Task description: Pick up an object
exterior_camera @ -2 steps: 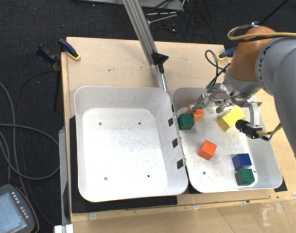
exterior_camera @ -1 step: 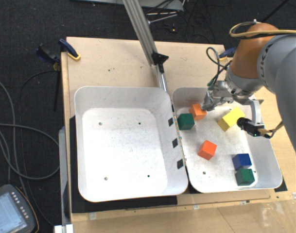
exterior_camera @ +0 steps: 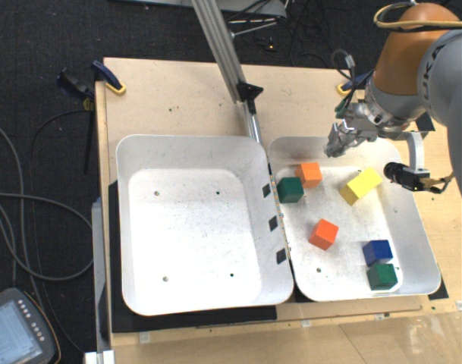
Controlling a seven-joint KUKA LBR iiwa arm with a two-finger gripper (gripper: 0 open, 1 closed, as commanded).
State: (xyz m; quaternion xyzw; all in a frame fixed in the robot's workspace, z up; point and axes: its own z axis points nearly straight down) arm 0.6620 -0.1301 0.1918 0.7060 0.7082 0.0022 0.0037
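A pale wooden worktop [exterior_camera: 177, 101] on dark carpet carries two white bins; the right bin [exterior_camera: 413, 233] holds, near to far, a green block [exterior_camera: 382, 276], blue block [exterior_camera: 377, 250], orange-red block [exterior_camera: 323, 233], yellow block [exterior_camera: 359, 186], dark green block [exterior_camera: 290, 189] and orange block [exterior_camera: 309, 174]. The pincer [exterior_camera: 335, 149] hangs over the bin's far rim, with the orange block just beside it at seven o'clock and the yellow block at four o'clock. Whether it is open cannot be told, and nothing is seen in it.
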